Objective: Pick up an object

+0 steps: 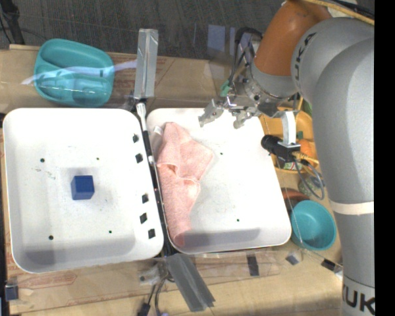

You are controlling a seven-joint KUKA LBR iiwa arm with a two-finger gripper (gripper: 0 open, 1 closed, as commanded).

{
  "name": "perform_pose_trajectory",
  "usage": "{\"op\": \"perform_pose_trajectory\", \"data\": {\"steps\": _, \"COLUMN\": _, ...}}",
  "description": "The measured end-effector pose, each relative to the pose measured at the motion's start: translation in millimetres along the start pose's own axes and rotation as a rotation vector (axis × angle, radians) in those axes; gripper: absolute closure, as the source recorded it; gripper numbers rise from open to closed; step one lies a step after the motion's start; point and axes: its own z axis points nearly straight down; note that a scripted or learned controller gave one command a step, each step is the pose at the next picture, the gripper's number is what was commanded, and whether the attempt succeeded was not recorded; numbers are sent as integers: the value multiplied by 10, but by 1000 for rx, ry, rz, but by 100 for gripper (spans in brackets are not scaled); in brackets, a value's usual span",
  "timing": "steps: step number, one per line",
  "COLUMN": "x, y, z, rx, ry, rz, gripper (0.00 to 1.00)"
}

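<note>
Two shallow white bins are seen from above, side by side on a wooden bench; a grey arm with an orange band is reaching in from the right. The gripper (225,115) is held over the far rim of the right bin (250,189); its two metal fingers are spread wide, with nothing between them. A pink cloth (180,170), soft and crumpled into folds, is lying along the right bin's left wall, just beside the gripper and nearer the viewer. A small blue cube (83,187), hard-edged and smooth, is resting alone in the left bin (26,150), well apart from the gripper. The cloth is judged the likelier target; a raised fold should be straddled and pinched deeply, since a shallow grip on limp fabric may slip.
</note>
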Motion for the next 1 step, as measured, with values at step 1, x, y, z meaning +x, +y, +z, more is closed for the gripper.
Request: {"op": "perform_pose_trajectory", "data": {"steps": 1, "x": 530, "y": 101, "z": 1172, "rx": -2, "ry": -1, "rz": -179, "gripper": 0}}
